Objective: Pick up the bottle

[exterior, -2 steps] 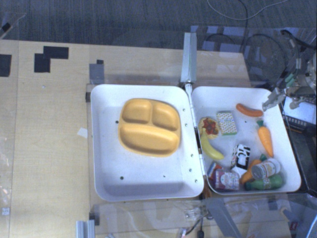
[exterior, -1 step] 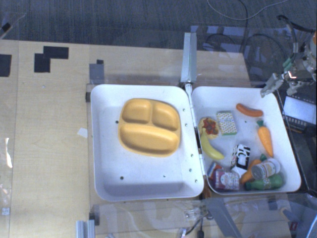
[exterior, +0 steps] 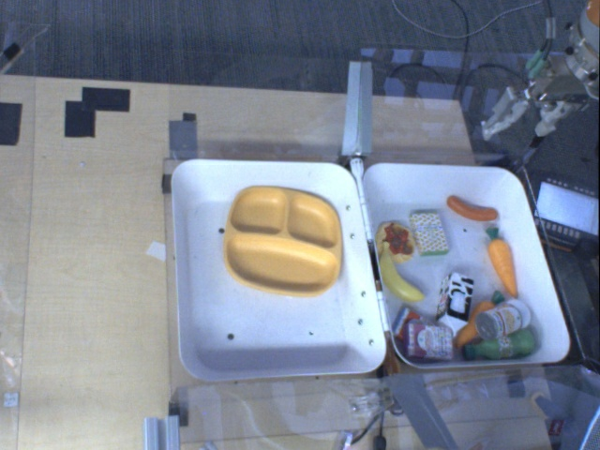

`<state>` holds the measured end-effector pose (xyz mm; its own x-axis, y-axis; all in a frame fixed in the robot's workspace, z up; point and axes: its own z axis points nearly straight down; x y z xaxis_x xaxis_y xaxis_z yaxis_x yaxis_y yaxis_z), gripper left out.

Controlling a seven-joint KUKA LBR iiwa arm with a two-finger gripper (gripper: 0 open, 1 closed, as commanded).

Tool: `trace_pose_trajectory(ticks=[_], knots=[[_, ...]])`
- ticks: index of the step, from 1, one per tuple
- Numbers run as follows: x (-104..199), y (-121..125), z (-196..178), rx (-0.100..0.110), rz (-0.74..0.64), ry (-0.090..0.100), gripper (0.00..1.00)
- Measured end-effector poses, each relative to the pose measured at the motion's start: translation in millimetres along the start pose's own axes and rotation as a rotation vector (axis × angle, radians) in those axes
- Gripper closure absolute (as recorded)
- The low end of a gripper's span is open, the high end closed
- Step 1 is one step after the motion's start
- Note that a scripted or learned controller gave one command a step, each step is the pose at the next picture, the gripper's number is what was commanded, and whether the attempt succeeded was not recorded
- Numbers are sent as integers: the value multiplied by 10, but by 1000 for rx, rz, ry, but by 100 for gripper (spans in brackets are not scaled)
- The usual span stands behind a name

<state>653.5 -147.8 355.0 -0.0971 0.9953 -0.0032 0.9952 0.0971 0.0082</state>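
A green bottle (exterior: 506,348) lies on its side against the front wall of the right bin (exterior: 525,187), in its near right corner. A grey can-like item (exterior: 502,321) rests partly on top of it, and an orange piece (exterior: 472,319) touches it on the left. My gripper (exterior: 523,115) hangs above the bench beyond the bin's far right corner, well away from the bottle. Its pale fingers (exterior: 500,115) are spread open with nothing between them.
The right bin also holds a sausage (exterior: 472,210), a carrot (exterior: 502,262), a banana (exterior: 398,279), a black-and-white carton (exterior: 457,295), a red packet (exterior: 427,338) and a green speckled block (exterior: 428,232). A yellow divided plate (exterior: 281,239) sits in the left bin (exterior: 202,279).
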Motion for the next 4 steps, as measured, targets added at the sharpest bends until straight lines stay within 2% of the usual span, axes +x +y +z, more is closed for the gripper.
trace_pose_trajectory(ticks=[1, 2, 3, 4], knots=[[91, -69, 1500, 4, -37, 2, 0], [610, -351, 2222, 5, 26, 3, 0], [612, -329, 2101, -2, 25, 2, 100], [538, -228, 370, 0, 130, 1, 100]])
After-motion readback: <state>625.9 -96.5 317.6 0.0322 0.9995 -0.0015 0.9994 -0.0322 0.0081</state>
